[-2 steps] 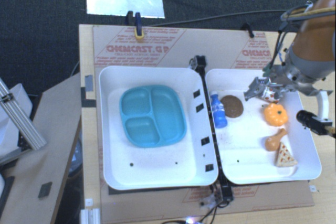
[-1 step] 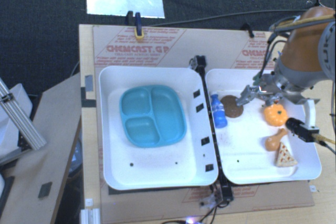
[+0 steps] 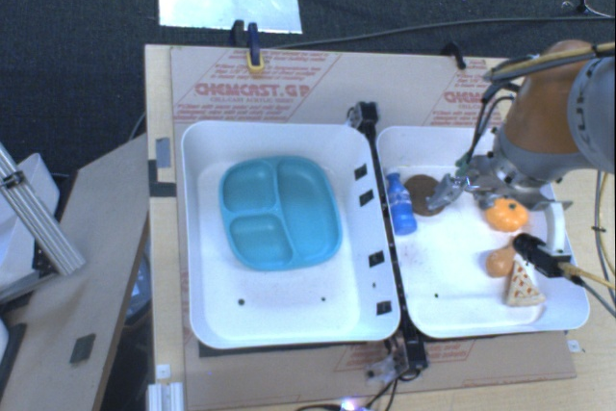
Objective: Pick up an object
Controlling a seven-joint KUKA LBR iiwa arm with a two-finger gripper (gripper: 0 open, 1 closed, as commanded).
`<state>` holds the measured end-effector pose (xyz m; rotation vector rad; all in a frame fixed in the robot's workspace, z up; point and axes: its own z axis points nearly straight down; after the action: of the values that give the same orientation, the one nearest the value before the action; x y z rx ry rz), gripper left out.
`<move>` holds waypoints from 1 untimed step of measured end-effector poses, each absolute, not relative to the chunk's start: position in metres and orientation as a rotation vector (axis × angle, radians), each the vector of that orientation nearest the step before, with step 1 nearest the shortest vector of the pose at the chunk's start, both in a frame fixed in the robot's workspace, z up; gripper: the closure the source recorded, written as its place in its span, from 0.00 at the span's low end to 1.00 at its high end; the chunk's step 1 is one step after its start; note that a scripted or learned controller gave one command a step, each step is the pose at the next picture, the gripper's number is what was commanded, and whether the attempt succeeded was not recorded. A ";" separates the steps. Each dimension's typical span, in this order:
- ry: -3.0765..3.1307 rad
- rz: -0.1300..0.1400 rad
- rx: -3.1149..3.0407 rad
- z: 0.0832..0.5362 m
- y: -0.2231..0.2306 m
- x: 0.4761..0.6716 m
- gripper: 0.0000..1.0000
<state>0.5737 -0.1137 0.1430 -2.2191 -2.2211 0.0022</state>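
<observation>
Objects for picking lie in the right bin [image 3: 568, 308]. To the left of this bin, the left bin [image 3: 207, 303] carries a blue divided plate [image 3: 281, 212]. Inside the right bin, from its left wall: a blue bottle [image 3: 399, 204], a brown disc [image 3: 421, 193], then the claw [image 3: 445, 194] low over the disc, an orange ball [image 3: 505, 215], a wedge [image 3: 523, 286]. Whether the claw is wide or narrow, I cannot tell. The step seems the approach; next it must descend and close on one thing.

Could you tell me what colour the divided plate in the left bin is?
Turquoise blue; the divided plate shows in the camera view.
</observation>
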 end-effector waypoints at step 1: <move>-2.221 0.002 -2.219 0.091 -0.113 0.574 0.00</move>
<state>0.5736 -0.1133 0.0909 -2.2189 -2.2206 0.0019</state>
